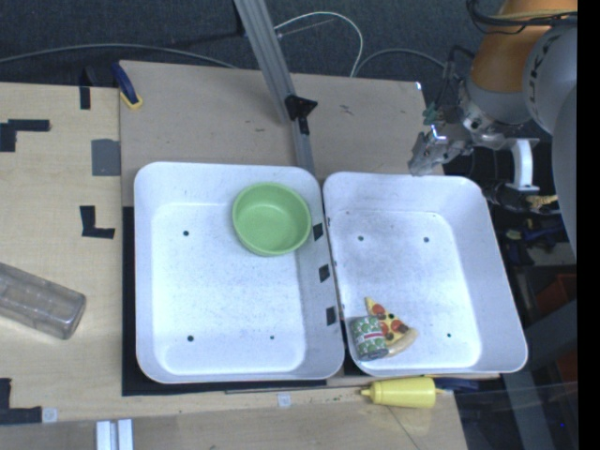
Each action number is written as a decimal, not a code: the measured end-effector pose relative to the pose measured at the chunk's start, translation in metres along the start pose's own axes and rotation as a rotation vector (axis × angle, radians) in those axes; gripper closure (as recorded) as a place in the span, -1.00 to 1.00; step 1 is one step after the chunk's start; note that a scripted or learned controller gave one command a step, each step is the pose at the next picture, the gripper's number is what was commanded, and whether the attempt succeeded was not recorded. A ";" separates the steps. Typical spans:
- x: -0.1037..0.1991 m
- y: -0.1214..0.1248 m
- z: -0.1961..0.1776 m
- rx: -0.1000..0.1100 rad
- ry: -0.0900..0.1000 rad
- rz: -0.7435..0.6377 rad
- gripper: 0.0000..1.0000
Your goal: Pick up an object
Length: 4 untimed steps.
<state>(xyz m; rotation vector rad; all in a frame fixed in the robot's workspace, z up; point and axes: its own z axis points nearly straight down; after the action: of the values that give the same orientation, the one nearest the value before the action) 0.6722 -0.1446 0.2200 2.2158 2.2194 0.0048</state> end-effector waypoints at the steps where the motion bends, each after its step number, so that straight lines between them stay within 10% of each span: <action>1: 0.000 0.000 -0.006 0.006 0.001 0.000 1.00; 4: 0.140 -0.044 -0.011 0.008 0.004 -0.005 1.00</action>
<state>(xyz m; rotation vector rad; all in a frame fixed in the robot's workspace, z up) 0.6284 -0.0050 0.2306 2.2166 2.2306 -0.0002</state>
